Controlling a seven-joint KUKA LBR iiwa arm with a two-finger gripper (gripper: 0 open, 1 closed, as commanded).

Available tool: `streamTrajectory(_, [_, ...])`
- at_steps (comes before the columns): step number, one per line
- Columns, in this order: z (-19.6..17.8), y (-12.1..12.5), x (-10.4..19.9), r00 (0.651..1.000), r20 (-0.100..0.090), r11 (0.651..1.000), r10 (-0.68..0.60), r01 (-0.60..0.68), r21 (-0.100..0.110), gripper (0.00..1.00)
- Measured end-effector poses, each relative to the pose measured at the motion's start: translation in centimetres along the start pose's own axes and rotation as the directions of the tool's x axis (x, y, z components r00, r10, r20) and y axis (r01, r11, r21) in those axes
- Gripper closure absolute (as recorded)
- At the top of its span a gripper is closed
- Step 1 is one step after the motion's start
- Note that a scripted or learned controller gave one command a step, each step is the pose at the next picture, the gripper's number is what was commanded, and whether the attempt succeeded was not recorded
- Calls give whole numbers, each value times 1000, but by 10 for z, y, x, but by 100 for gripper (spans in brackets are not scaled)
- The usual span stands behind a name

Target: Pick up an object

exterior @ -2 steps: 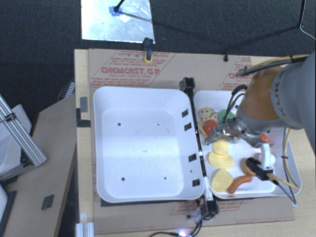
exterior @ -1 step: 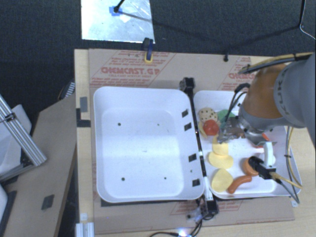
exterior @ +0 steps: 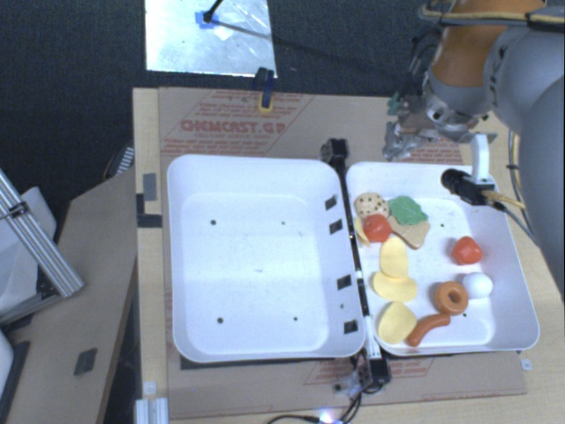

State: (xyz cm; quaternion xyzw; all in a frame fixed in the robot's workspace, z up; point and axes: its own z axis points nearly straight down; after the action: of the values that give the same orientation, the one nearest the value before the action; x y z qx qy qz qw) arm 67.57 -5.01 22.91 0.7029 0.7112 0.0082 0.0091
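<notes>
Camera view: the arm (exterior: 530,60) enters from the right, with its orange band (exterior: 484,20) above the wrist. The gripper (exterior: 406,144) hangs over the far rim of the right bin (exterior: 510,268), near that bin's far-left corner. Whether the gripper is open or closed cannot be told from this angle. The objects available for picking all lie on the floor of the right bin, nearer the camera than the gripper and apart from it. At the far-left end of the group, a speckled cookie (exterior: 371,205) lies just beside a green leaf-shaped piece (exterior: 407,208). The green piece overlaps a tan slice (exterior: 415,231). A red round piece (exterior: 376,228) touches the cookie and the tan slice. Below it, three yellow pieces run in a line toward the near rim: the first yellow piece (exterior: 394,257), the second yellow piece (exterior: 394,286) touching it, and the third yellow piece (exterior: 396,322) closest to the near rim. A brown sausage (exterior: 427,329) lies against the third yellow piece, and its other end meets a doughnut (exterior: 451,298). A white egg (exterior: 478,283) sits just beside the doughnut on its right. A second red piece (exterior: 467,251) lies near the egg, on its far side. The left bin (exterior: 256,263) stands beside the right bin, and black clips (exterior: 335,151) join the two along their shared edge. Both bins rest on a cardboard sheet (exterior: 238,124) bearing red print
</notes>
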Motion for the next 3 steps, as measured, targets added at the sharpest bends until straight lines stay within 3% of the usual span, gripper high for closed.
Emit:
streamTrajectory(1, [45, -99, 32, 1000, -4, 999, 9, -9, 34, 100])
streamTrajectory(2, [42, -132, 1, 1000, -1, 1000, 13, -13, 27, 100])
streamTrajectory(3, [40, -192, 39, 1000, -3, 1000, 7, -7, 27, 100])
